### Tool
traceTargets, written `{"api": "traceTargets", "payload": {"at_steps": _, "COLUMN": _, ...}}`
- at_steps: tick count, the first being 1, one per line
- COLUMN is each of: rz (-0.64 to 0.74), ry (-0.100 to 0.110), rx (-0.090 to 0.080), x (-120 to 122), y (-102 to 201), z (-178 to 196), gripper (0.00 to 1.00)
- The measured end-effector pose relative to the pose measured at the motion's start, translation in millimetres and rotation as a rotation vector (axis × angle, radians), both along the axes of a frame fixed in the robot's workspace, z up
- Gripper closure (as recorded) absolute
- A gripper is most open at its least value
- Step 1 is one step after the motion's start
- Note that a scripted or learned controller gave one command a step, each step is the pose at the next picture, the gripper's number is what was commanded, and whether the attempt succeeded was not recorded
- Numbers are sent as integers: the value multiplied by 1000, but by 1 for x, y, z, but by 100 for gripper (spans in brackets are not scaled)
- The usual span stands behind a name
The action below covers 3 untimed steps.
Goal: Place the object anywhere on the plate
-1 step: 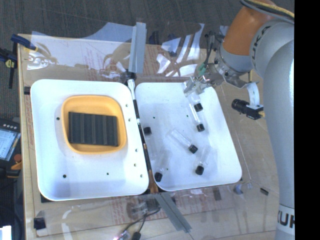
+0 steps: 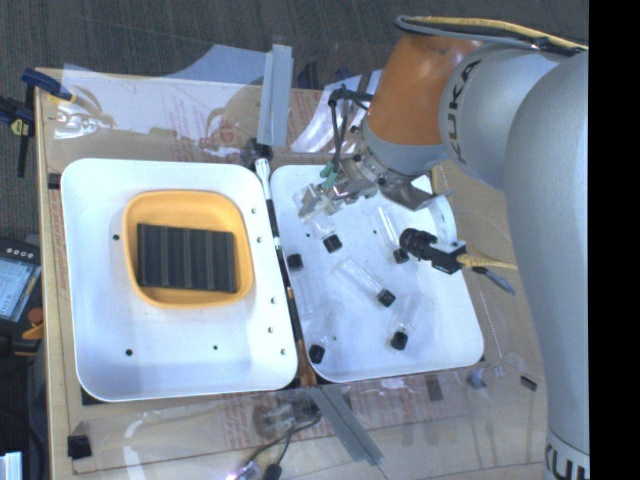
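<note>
Your gripper [image 2: 325, 196] sits at the right bin's [image 2: 455, 343] 11 o'clock corner; you cannot tell its finger state. The plate [image 2: 185, 210] lies in the left bin [image 2: 100, 348], with vials [image 2: 365, 283] scattered right.

I am looking down on a robotics lab bench [image 2: 150, 133]. A grey industrial arm [image 2: 520, 98] with an orange band reaches over two shallow white bins [image 2: 90, 318], set side by side on a taped wooden board. Loose cables [image 2: 265, 453] trail off the bench's near edge, and an electronic device [image 2: 15, 288] sits past its left edge.
</note>
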<state>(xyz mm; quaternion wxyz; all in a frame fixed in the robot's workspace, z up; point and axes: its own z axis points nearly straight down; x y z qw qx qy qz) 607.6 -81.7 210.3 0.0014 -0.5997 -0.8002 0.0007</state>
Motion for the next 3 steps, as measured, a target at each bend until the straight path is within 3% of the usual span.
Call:
{"api": "traceTargets", "payload": {"at_steps": 1, "rz": 126, "ry": -3, "rx": -1, "x": 16, "y": 36, "z": 5, "gripper": 100}}
{"api": "traceTargets", "payload": {"at_steps": 2, "rz": 452, "ry": 1, "rx": 1, "x": 19, "y": 58, "z": -19, "gripper": 100}}
{"api": "traceTargets", "payload": {"at_steps": 3, "rz": 451, "ry": 0, "rx": 0, "x": 19, "y": 58, "z": -19, "gripper": 0}}
